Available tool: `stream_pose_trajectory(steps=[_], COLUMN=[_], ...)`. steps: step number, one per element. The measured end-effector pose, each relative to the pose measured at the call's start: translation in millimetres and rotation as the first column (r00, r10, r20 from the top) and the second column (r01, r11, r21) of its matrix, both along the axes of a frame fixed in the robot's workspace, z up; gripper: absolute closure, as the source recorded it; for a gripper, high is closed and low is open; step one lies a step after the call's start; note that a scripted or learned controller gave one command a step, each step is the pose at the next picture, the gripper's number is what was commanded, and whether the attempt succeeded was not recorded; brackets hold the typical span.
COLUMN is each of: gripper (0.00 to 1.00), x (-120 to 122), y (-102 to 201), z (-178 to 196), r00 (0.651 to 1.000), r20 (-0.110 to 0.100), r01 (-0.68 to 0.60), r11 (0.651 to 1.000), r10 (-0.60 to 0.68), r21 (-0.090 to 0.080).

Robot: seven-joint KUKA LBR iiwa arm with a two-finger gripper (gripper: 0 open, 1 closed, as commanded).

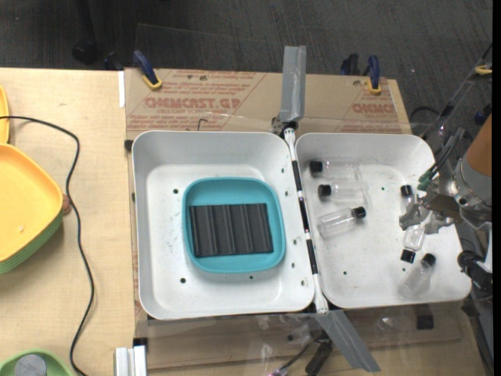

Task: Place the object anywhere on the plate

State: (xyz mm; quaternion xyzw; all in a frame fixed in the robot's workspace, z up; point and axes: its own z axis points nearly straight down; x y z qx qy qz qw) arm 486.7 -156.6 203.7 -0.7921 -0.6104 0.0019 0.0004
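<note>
Arm in from right, wrist low, hand (416, 224) pointing down-left, finger state unclear.

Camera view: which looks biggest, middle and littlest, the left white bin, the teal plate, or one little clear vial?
1. Left white bin
2. Teal plate, sitting inside that bin
3. Clear vial, black-capped, in the right bin

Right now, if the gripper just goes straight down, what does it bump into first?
Probably a small clear plastic vial with a black cap lying just under the gripper in the right white bin, though depth is hard to judge.
</note>
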Motion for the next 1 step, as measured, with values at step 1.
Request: stream_pose_trajectory(steps=[1], gripper=[0.00], x=[0.1], y=[0.0], z=[0.1], r00=[1.000], r20=[0.000], r01=[0.000], r11=[1.000], r10=[0.000], r21=[0.000])
